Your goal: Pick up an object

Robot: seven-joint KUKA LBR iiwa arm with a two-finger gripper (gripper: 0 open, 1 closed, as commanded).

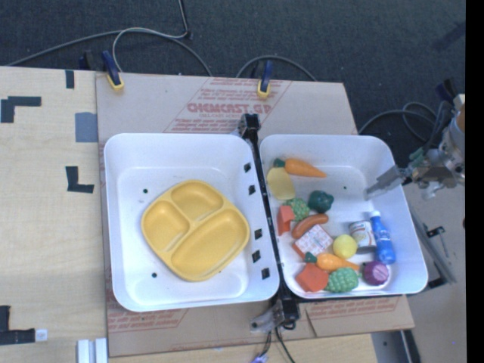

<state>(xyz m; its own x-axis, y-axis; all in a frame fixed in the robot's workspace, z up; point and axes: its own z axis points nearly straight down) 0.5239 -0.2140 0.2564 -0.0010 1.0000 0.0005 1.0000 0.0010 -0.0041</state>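
Many small plastic toy foods [325,233] crowd the right-hand shallow white bin [333,144]. The two-finger gripper [387,180] hovers over that bin's right rim, holding nothing; whether its tips are spread I cannot tell. Judged: approach step; next, descend onto one piece.

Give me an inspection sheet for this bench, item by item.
Surface: cardboard sheet on a wooden bench, held by two clamps; two white bins side by side.
Job's things: right bin holds a pile of toy food: carrot, broccoli, blue bottle, yellow ball, others crowded at its near end.
Clutter: left bin holds a yellow divided plate.
Grippers: gripper at the right bin's right rim, above it; jaw state cannot be told; nothing seen held.
Cables: cable loops on the floor behind the bench; more at the right.
Surroundings: dark carpet.
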